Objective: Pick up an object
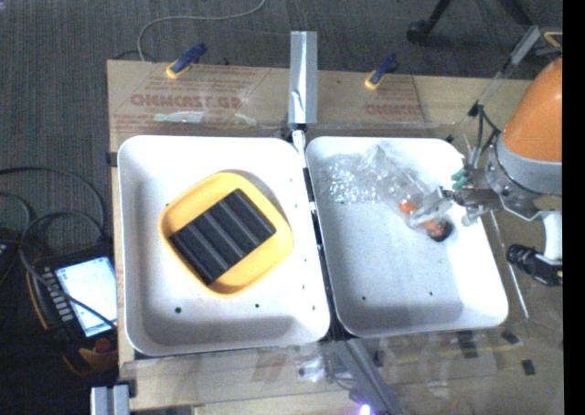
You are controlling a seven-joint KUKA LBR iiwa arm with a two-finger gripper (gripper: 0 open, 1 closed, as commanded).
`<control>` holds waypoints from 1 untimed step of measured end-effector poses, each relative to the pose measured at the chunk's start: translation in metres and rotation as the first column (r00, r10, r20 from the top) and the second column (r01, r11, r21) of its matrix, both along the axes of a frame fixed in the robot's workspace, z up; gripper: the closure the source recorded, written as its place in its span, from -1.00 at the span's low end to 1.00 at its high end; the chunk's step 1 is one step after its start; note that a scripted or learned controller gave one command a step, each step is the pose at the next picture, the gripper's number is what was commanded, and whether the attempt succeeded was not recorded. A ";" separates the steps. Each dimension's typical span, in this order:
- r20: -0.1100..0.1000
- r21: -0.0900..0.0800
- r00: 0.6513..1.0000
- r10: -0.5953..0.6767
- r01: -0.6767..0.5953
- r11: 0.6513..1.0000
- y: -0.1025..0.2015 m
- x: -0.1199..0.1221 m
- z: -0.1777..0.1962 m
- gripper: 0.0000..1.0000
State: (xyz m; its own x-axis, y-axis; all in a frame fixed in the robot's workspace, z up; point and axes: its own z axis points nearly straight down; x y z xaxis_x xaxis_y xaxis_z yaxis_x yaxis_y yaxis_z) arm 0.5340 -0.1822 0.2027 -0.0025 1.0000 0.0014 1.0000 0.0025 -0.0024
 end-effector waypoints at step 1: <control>0.000 -0.004 1.000 0.022 -0.022 1.000 -0.038 0.034 -0.048 -1.00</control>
State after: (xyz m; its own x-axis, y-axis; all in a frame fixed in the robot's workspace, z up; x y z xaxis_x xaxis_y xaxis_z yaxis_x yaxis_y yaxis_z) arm 0.5679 -0.2206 0.1546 -0.0243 0.9997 -0.0022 0.9997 0.0243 -0.0020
